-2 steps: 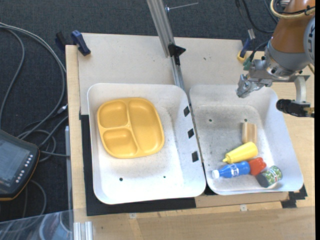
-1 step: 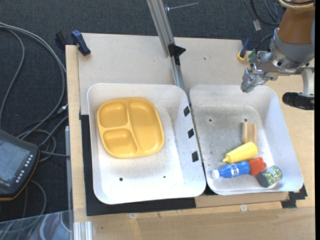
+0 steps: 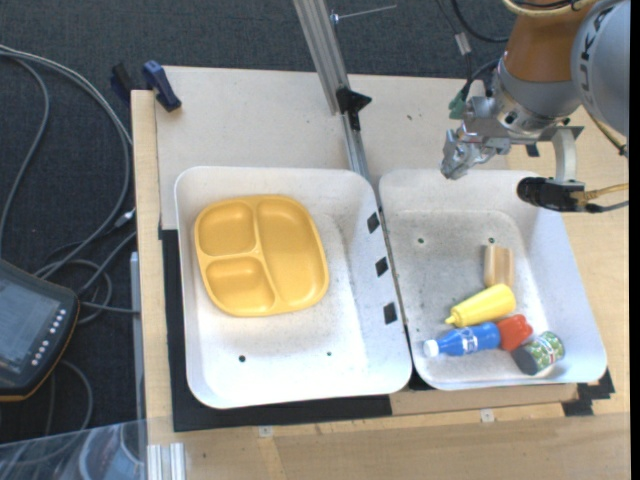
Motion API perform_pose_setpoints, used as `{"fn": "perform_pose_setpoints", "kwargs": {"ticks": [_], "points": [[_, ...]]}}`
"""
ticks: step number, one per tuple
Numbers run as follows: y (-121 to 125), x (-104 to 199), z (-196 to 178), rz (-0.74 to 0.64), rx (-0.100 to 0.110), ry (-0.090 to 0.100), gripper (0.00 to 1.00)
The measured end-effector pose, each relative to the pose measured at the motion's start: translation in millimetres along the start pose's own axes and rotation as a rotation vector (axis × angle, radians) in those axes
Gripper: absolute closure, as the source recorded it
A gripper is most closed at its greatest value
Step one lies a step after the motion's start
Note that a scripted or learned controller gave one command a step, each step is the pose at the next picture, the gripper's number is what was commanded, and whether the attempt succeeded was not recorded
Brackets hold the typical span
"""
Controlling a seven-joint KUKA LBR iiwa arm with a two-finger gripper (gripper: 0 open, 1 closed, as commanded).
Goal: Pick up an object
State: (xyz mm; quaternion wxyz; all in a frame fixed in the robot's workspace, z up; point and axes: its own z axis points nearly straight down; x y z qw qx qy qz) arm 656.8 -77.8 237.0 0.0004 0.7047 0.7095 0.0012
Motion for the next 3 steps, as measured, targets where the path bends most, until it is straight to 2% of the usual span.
{"fn": "perform_pose_setpoints", "kwargs": {"ticks": [1,3], "points": [[12.0,52.6,-8.5,-0.001,-0.001,0.001,1.00],[15.1,165.7,-16.4,0.000,0.000,0.002,1.00]]}}
